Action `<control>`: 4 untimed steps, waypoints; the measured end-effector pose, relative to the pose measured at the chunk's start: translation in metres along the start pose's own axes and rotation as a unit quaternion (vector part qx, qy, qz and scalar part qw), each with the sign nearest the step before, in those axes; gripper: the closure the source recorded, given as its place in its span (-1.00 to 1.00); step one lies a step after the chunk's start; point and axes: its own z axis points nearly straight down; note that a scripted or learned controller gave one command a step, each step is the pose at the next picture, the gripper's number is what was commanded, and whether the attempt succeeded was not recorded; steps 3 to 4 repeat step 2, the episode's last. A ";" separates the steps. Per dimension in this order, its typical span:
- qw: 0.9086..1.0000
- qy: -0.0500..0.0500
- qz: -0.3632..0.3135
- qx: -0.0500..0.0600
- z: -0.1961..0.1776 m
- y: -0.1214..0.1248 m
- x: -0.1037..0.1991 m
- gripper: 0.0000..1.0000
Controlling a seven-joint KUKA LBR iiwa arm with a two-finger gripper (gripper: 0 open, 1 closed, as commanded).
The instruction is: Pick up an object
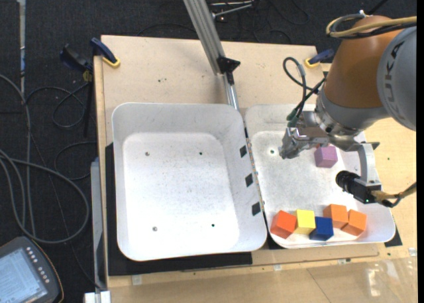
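two shallow white bins sit side by side on the wooden bench [165, 76]. the left bin [132, 122] shows a speckled floor with a few dark dots. the right bin [265, 162] holds all the blocks. along its near edge lies a cluster: an orange block [285, 223] at the left, a yellow block [305, 219] just beside it, a blue block [322, 228] touching the yellow one on its near right, then a second orange block [337, 214] and a third orange block [356, 222] farthest right. a purple block [325, 156] lies apart from the cluster, farther back in the same bin, toward its right side.

the arm [361, 76], with its orange band, reaches in from the right over the far part of the right bin. the gripper [290, 150] hangs above the bin floor just left of the purple block, near it but with nothing seen between its fingers; whether the fingers are apart or together cannot be told from this angle. a black cable [299, 89] loops up beside the wrist. a slanted metal pole [202, 20] crosses the far side of the bench and ends near the gap between the bins.
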 end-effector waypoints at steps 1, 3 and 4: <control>1.000 0.001 0.000 0.000 -0.006 0.009 0.056 1.00; 1.000 0.001 0.000 0.002 0.010 0.014 0.111 1.00; 1.000 0.001 0.000 0.002 0.010 0.014 0.111 1.00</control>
